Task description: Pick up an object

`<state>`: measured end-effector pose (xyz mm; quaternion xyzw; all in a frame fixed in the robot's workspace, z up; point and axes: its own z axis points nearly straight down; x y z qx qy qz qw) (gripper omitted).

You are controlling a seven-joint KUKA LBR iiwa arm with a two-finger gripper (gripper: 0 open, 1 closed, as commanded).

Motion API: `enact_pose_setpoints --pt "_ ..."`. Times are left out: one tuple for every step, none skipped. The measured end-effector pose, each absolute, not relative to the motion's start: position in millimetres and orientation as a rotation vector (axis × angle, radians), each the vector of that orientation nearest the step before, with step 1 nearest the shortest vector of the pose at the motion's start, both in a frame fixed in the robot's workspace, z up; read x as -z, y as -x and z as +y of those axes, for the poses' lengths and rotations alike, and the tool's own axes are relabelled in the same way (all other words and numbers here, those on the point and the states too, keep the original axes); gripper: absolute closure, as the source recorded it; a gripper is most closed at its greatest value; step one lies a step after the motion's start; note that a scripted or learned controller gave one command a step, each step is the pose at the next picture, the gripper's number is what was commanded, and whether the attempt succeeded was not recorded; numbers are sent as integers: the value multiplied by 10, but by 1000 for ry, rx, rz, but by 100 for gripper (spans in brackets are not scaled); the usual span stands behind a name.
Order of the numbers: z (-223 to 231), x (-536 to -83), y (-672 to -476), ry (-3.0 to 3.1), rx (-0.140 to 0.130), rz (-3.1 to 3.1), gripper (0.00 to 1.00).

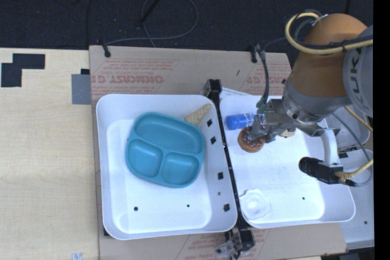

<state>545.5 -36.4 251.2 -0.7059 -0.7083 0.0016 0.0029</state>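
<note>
A small round brown object (250,143), flat like a biscuit, is seen in the right bin (304,207) near its upper left corner, beside a blue bottle-like item (236,122). The gripper (261,131) is placed directly over it, touching or nearly so. Whether the jaws are apart or together cannot be told.

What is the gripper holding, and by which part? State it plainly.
It cannot be told. The gripper sits low in the right bin, right over a brown round thing beside a blue thing, but no hold shows.
</note>
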Motion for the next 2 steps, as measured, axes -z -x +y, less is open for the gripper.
enact_pose_setpoints --pt "114 -2354 -5355 2213 -5 -2221 100" --pt "660 -2222 -5178 2212 -6 -2223 100"
